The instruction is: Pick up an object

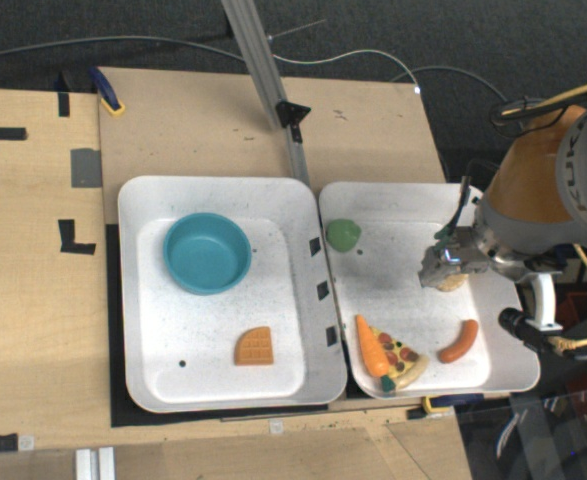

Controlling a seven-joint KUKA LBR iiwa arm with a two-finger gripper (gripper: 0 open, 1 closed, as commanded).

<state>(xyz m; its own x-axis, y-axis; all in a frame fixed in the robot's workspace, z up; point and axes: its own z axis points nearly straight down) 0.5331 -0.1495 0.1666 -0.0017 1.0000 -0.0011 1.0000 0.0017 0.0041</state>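
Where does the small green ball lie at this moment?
The small green ball lies in the right-hand white bin, in its upper left corner near the divide between the bins, above the orange toy carrot and left of the hand.

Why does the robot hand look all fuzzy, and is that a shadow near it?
In the camera view the gripper looks blurred, while the blue bowl and carrot look sharp; a soft grey shadow darkens the right bin floor left of the gripper.

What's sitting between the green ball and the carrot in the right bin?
Nothing: in the camera view, bare white bin floor separates the green ball from the carrot.
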